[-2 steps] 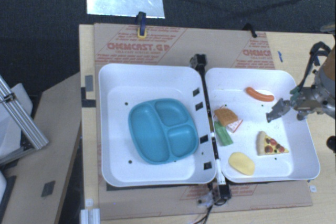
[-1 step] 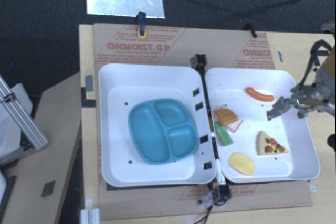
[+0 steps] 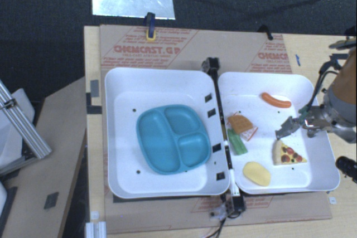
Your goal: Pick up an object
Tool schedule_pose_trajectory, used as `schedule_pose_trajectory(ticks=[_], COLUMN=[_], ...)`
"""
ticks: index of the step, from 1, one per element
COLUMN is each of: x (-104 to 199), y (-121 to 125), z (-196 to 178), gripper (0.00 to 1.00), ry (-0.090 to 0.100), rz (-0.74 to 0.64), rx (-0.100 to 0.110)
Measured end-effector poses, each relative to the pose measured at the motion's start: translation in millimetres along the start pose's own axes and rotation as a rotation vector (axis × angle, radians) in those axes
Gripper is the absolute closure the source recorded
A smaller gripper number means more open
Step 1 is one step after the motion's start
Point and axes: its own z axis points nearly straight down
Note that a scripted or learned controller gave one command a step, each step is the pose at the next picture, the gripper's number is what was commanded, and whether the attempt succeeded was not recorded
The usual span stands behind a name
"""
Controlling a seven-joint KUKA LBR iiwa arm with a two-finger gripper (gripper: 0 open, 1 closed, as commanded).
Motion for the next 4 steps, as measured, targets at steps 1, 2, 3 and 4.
schedule_pose_trajectory(ticks=[1,2,3,4], x=[-5.8,-2.5,-3.2,2.4], y=[2.6,7.2,8.7,6.6], z=[44.2,105.7,91.9,30.6], gripper=[0.00,0.00,1.00,1.00], ry=[0.000,0.001,-0.001,-0.002], rz=[0.000,0.000,0.000,-0.004], rx=[0.001,0.001,-0.004,-0.009])
